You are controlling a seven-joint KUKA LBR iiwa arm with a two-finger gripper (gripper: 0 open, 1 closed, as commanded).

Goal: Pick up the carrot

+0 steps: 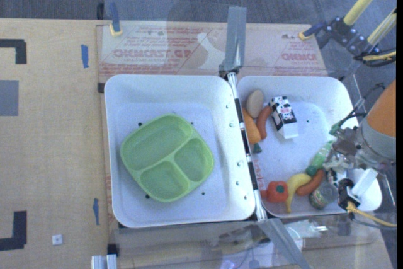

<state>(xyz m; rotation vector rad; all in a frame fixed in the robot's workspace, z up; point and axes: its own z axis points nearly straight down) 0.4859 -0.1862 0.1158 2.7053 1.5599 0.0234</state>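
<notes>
The carrot is orange with a small green end. It lies lengthwise against the left wall of the right bin, beside a reddish sausage-shaped piece. My gripper hangs low over the right bin's near right part, well to the right of the carrot and apart from it. It is close to a green item and an orange-red piece. Nothing shows in its grasp.
Also in the right bin: a beige rounded item, a small black-and-white carton, a red vegetable, a yellow banana and a greenish can. The left bin holds a green divided plate.
</notes>
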